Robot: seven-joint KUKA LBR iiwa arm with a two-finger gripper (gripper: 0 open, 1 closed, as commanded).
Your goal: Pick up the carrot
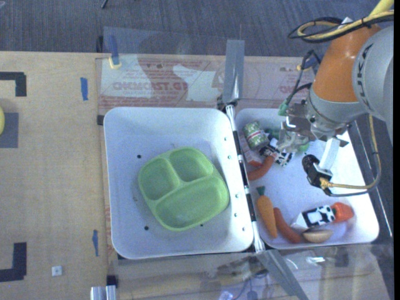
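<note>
White plastic makes up both bins. The left bin [125, 230] is the larger in view and holds a green tray [182, 188] with three compartments, set a little askew near the bin's middle.

The right bin [364, 227] holds the clutter. Along its near wall lie a black-and-white toy [320, 216] with an orange-red piece [342, 212] beside it, and a tan bun [317, 235] just in front of them. A red sausage [285, 226] runs from the bun toward the bin's left side. The carrot [267, 215] lies just left of that sausage, touching or nearly touching it, close to the bin's left wall, its green top pointing away from the camera. Farther back, a second sausage [260, 167] curves against the left wall, and a small green can [254, 134] sits behind it.

The grey arm [350, 74] reaches in over the bin's far right part. The gripper [287, 147] hangs near the can and the far sausage; whether it grips anything I cannot tell. The carrot lies well apart from it, nearer the camera and slightly left.
</note>
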